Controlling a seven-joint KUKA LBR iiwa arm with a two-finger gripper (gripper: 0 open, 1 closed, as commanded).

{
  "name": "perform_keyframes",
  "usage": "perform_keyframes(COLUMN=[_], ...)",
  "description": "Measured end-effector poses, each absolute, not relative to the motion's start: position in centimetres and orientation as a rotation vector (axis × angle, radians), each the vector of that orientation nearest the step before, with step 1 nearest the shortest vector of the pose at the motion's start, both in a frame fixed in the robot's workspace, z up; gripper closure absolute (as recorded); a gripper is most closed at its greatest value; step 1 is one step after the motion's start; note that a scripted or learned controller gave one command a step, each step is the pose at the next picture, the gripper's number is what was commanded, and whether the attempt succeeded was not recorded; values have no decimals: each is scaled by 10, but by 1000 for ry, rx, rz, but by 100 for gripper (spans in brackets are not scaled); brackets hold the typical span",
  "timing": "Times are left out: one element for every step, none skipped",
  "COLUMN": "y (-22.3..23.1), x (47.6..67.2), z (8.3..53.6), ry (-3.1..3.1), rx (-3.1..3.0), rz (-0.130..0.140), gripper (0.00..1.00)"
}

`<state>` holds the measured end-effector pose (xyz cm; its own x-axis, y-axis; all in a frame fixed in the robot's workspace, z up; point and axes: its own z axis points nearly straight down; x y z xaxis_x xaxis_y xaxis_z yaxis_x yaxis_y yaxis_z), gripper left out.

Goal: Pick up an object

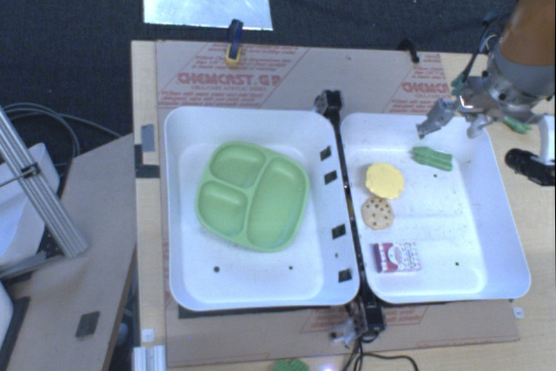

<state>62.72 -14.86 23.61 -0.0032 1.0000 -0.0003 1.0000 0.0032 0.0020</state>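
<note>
The right bin (499, 274) holds a green pod-shaped toy (432, 157) at its far side. A yellow round piece (384, 181), a brown cookie (377, 212) and a small red and white packet (397, 256) lie nearer the bin's left wall. My gripper (452, 119) hovers above the far right part of this bin, just up and right of the green toy, with its two fingers spread apart and nothing between them.
The left bin (187, 274) carries a light green divided plate (253, 196). Black clips run along the divider (340, 187) between the bins. A yellow and blue clamp (234, 43) sits on the board behind the left bin.
</note>
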Motion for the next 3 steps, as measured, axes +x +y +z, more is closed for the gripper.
perform_keyframes(y=[-138,-102,-104], x=[611,583,586], z=[202,78,95], ry=[2223,2232,2221], rx=[2220,2220,2217], rz=[0,-4,4], gripper=[0,0,100])
